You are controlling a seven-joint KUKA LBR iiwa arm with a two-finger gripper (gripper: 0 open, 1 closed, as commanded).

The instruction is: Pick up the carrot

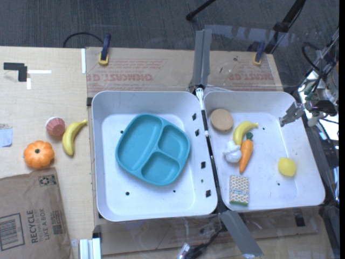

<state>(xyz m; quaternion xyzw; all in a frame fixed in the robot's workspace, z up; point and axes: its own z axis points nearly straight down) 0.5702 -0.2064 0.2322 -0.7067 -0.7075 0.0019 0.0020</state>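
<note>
Thing: carrot, orange, green top.
Pose: lying flat, green end up-frame, tip down-frame, slightly slanted.
Place: right bin's floor, well left of and below the gripper, apart from it.

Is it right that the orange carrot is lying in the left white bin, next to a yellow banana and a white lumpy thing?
Not quite. The orange carrot lies in the right white bin, not the left one. The camera view shows it beside the yellow banana and the white lumpy thing, as you said. The left white bin holds a blue divided plate.
</note>
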